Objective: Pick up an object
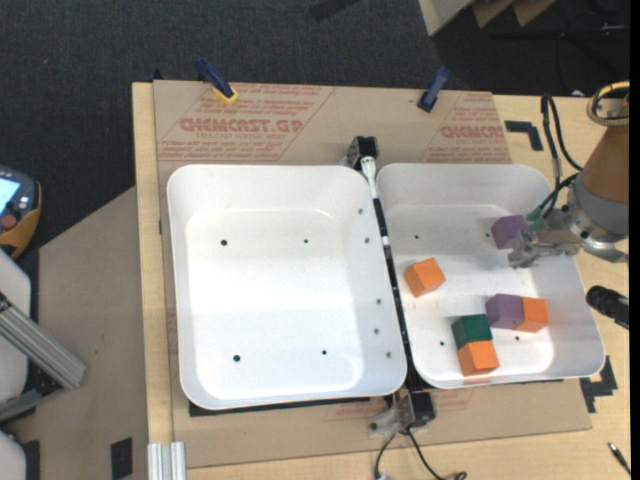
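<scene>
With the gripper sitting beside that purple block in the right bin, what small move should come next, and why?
Probably shift the gripper slightly left over the purple block, then lower. The block lies at the gripper's left edge, not visibly between its fingers, so closing now would likely miss.

Six small blocks sit in the right of two shallow white bins: three orange, two purple and one green. The orange blocks are one alone near the bin's middle, one at the right and one at the front. The purple blocks are one toward the back and one beside the right-hand orange. The single green block lies behind the front orange. The two bins, left and right, rest on one counter, where two blue clamps grip the back edge.
</scene>
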Controlling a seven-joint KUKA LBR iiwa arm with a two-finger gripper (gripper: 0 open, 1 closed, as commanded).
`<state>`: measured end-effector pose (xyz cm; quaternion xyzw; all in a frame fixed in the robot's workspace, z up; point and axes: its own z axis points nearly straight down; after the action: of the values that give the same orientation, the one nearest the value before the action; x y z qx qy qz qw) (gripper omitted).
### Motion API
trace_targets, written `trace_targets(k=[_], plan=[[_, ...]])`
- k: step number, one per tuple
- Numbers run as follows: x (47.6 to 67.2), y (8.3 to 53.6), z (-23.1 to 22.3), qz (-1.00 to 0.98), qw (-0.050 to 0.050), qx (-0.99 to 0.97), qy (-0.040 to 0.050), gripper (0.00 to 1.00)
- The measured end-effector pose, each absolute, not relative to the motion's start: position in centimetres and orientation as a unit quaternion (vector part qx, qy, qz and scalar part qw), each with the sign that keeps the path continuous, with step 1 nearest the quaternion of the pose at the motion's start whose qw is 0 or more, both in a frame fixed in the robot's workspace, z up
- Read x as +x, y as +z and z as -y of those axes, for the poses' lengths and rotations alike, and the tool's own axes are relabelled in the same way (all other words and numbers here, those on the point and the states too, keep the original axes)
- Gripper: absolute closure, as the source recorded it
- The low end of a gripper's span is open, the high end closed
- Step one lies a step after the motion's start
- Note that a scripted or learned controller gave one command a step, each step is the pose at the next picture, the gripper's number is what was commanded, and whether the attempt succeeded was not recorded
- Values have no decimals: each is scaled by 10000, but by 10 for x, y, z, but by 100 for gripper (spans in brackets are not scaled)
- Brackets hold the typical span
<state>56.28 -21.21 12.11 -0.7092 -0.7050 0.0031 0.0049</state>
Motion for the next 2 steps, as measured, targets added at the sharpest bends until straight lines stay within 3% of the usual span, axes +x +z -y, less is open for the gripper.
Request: trace_targets(k=[1,2], plan=[[494,83,225,7052,37,-7090,20,100],[501,85,224,7068,-5,-7074,-1,100]])
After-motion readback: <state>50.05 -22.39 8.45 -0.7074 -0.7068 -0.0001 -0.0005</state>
